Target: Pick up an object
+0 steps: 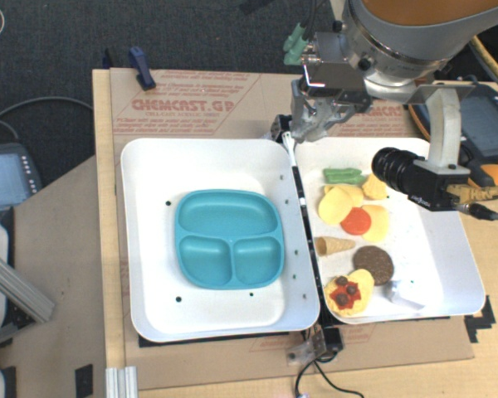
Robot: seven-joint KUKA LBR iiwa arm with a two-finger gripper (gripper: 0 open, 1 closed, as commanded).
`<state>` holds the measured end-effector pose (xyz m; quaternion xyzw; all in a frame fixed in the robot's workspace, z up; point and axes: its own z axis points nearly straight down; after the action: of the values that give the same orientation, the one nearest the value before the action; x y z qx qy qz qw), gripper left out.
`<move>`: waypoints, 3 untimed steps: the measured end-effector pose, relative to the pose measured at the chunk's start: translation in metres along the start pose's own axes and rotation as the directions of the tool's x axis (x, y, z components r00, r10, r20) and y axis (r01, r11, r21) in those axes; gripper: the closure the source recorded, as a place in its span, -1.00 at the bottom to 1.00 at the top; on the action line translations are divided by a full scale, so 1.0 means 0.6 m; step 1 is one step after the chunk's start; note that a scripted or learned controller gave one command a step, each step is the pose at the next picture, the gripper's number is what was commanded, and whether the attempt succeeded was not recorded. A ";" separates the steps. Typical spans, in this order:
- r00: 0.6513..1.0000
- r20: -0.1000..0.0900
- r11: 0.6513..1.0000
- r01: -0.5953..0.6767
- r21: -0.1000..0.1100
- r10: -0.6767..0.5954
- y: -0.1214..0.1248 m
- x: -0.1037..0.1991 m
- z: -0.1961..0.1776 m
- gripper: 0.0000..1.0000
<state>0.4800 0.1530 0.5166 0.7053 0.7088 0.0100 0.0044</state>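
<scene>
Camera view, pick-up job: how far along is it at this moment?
Done: nothing visibly picked; the toy food all lies in the right bin, and the teal divided plate sits in the left bin. In hand: the end effector is at the right bin's far left corner, above the green piece, with no object visibly in it. Left: descend, grasp an item, lift.

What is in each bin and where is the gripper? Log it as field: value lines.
left bin: teal divided plate
right bin: toy food pile
pile items: green piece, yellow pieces, red disc, cone, brown cookie
gripper: above the bins' far edge, near the divider
held: nothing visible
</scene>
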 end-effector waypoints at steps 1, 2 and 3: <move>1.000 0.007 1.000 -0.001 0.016 0.001 0.000 0.000 -0.001 1.00; 1.000 0.007 1.000 0.000 0.014 0.000 0.001 0.001 -0.019 1.00; 1.000 0.007 1.000 0.002 0.012 -0.002 0.002 0.002 -0.036 1.00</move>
<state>0.4806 0.1542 0.5381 0.7047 0.7095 0.0035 0.0027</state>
